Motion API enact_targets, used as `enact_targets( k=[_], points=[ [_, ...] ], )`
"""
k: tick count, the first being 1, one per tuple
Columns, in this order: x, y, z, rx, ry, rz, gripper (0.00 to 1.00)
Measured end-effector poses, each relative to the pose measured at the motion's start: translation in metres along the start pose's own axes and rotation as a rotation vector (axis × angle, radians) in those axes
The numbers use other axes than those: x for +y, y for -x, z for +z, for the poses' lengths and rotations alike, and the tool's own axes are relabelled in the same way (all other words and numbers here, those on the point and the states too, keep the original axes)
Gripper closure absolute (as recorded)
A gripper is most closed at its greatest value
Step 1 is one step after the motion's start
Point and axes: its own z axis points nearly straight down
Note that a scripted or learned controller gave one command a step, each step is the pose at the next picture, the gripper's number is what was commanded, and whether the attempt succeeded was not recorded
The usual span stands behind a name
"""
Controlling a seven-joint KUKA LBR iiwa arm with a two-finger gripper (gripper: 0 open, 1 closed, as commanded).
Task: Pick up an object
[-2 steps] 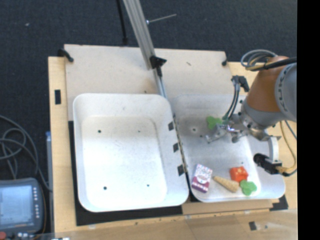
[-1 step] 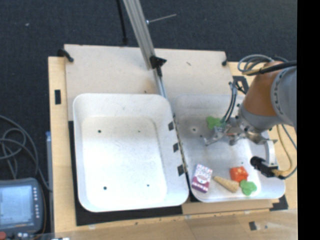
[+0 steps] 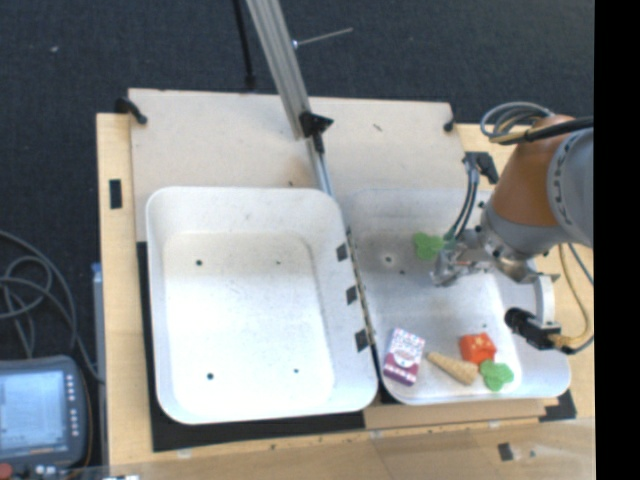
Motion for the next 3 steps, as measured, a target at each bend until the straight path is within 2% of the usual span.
enact_targets(
  k=[1,2,3],
  points=[
    [0.003,0.003,-0.065,0.0,0.004,-0.009,1.0],
    [0.006,-0.001,-0.111,0.0,0.003,-0.013,1.0],
    [0.007,0.0,-0.132,0.001,0.0,-0.015,1.0]
  ],
)
